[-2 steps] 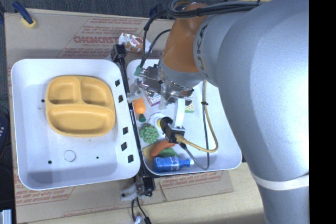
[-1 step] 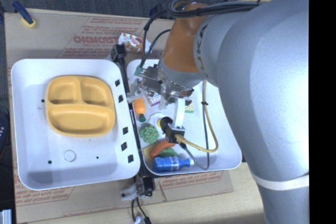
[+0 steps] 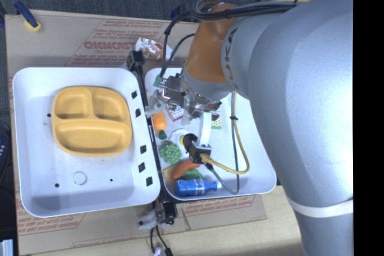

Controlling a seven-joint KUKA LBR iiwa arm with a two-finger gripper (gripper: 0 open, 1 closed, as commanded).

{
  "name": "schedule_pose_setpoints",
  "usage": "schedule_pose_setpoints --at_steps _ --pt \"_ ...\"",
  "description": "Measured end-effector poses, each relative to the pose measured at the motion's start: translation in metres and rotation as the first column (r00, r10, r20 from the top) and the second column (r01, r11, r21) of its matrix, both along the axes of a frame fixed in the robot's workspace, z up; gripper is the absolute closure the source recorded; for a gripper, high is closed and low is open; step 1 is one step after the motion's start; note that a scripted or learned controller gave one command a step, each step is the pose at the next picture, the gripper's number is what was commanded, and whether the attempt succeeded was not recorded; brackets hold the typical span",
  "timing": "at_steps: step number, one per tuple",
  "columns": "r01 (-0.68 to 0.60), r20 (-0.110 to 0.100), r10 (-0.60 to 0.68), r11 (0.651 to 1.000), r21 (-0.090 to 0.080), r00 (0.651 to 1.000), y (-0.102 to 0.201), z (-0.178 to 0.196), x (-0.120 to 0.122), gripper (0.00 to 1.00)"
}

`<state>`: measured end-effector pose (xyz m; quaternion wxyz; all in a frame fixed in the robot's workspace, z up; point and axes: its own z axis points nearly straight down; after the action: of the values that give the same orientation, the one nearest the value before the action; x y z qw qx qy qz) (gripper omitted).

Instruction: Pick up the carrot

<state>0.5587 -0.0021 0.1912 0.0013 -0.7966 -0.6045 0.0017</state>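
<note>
Plainly, from the one camera above the bench, the arm (image 3: pixel 288 69) reached in from the right and hung low over the right bin (image 3: pixel 258 180). Its gripper (image 3: pixel 180 106) sat at the far-left part of that bin, close to the wall shared with the left bin (image 3: pixel 30 129). Whether the jaws stood open or closed, I could not tell; wrist and cabling hid them.

What I took for the carrot (image 3: pixel 181 169), an orange piece with a green end, lay toward the near end of the right bin, just beside a blue bottle (image 3: pixel 195 187) and near a bunch of green grapes (image 3: pixel 170 153). A smaller orange thing (image 3: pixel 159 123) lay just near of the gripper; what it was I could not say.

The left bin bore a yellow tray (image 3: pixel 93 120).

By my reckoning nothing was yet lifted: the carrot rested in the bin, so approach, grasp and lift all remained.
</note>
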Motion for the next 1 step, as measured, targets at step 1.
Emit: schedule_pose_setpoints --at_steps 1 --pt "0.0 0.0 0.0 1.0 0.0 1.0 0.0 0.0 0.0 0.0"
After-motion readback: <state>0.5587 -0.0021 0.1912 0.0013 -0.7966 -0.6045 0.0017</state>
